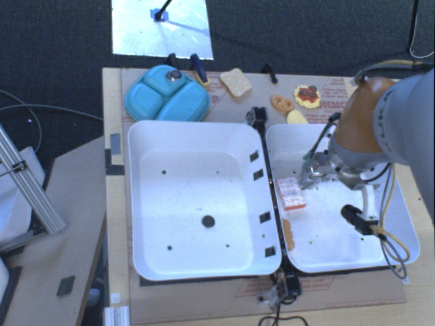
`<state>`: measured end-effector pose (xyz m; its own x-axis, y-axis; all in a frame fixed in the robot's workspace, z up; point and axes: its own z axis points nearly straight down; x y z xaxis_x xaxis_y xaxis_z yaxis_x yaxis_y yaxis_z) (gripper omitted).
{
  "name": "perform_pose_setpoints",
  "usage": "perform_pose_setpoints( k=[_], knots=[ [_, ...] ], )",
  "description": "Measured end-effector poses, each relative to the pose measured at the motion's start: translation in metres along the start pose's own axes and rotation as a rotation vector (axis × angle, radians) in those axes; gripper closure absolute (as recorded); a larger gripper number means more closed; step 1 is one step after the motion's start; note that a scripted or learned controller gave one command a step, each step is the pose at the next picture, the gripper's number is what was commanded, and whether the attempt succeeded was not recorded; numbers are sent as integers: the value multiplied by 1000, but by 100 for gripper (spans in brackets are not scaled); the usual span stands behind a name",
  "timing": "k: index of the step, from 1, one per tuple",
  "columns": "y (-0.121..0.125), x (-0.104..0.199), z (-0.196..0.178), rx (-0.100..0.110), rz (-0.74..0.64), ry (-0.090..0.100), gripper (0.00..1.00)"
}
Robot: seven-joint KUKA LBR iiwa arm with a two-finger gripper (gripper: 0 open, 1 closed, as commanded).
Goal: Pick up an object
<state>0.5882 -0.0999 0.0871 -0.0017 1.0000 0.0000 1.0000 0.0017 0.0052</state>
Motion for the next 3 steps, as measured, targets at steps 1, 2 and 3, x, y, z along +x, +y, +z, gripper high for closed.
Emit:
perform_pose_setpoints(
  k=[1, 2, 3],
  knots=[
    [51, 82, -105, -12, -12, 3, 100],
    [-5, 114, -97, 8, -5, 2, 100],
    [32, 205, -98, -1, -10, 2, 100]
  ],
)
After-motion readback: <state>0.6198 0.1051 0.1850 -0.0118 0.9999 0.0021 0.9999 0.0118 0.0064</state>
